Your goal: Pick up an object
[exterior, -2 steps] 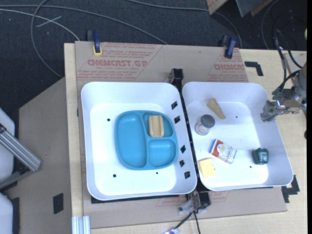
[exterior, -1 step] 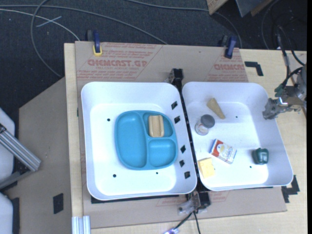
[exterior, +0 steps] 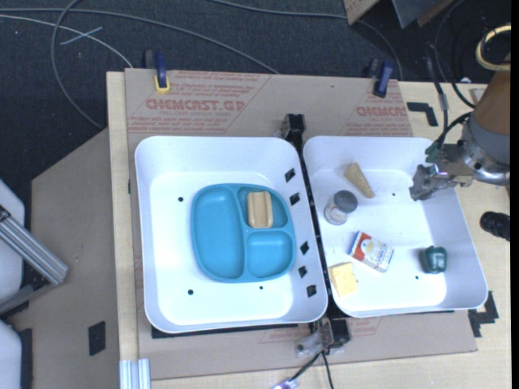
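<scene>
Gripper point(exterior: 422, 183) hangs over the right bin point(exterior: 462, 217), can't tell its state. Nearest pick: green cup point(exterior: 434, 259), just below it. Looks light, stiff, maybe slippery; I'd pinch its rim.

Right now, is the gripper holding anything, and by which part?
Nothing visible in it. The gripper sits over bare floor of the right bin, apart from the tan wedge and green object.
</scene>
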You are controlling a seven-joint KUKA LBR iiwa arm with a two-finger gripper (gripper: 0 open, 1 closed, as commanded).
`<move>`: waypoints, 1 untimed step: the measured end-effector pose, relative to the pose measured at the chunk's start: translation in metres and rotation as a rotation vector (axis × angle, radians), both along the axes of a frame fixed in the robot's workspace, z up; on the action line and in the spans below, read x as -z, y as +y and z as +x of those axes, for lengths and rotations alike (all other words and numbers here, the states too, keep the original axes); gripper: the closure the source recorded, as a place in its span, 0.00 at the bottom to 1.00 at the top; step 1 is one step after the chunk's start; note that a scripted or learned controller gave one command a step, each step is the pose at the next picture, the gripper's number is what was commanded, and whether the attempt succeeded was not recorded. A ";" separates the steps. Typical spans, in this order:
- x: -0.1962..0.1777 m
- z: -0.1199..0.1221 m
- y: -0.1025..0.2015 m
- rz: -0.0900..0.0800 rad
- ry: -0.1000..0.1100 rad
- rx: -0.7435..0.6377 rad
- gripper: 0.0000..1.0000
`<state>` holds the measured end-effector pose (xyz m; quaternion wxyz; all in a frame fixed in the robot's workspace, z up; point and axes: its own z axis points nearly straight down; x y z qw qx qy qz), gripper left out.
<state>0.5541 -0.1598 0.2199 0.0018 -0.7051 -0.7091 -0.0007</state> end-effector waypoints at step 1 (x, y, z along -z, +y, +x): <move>0.004 0.017 0.060 -0.001 -0.002 -0.002 1.00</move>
